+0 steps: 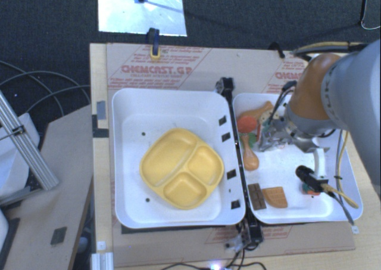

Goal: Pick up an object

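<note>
My gripper (266,138) is low in the right bin (297,215), at its left side, among a cluster of small things. A red-orange rounded piece (246,123) lies just left of it, with a tan piece (260,111) behind. A bit of green (252,140) shows right by the gripper's left side. A tan drumstick-shaped piece (250,158) lies just below and left of it. Whether anything sits in the gripper is hidden by its body.
A brown bar (256,196) and an orange-tan wedge (275,197) lie near the right bin's front edge. A yellow divided plate (181,168) fills the middle of the left bin (128,143). A black divider with clips (233,143) separates the bins.
</note>
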You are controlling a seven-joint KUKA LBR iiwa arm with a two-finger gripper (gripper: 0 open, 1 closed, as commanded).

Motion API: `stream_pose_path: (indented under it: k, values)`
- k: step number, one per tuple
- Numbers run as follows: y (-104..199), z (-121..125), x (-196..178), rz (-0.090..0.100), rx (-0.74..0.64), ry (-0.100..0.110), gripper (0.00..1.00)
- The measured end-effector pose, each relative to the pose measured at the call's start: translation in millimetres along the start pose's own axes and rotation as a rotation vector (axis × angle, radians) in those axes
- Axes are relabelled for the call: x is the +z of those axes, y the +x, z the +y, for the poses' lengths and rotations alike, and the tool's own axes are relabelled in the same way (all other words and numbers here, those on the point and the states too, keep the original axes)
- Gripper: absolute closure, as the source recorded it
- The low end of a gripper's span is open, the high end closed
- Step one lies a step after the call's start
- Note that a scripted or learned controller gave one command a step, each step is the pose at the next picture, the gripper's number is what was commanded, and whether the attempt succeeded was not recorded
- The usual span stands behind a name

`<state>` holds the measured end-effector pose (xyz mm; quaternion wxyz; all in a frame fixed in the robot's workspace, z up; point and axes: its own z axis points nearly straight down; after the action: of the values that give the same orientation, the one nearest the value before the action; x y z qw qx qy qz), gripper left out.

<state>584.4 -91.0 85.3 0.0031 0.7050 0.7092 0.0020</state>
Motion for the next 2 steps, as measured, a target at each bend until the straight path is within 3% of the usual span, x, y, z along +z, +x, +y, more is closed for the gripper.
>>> stream_pose_path:
  k: [2]
  values:
    - [0,-1,-21,0.0,-0.006,0.001,1.0]
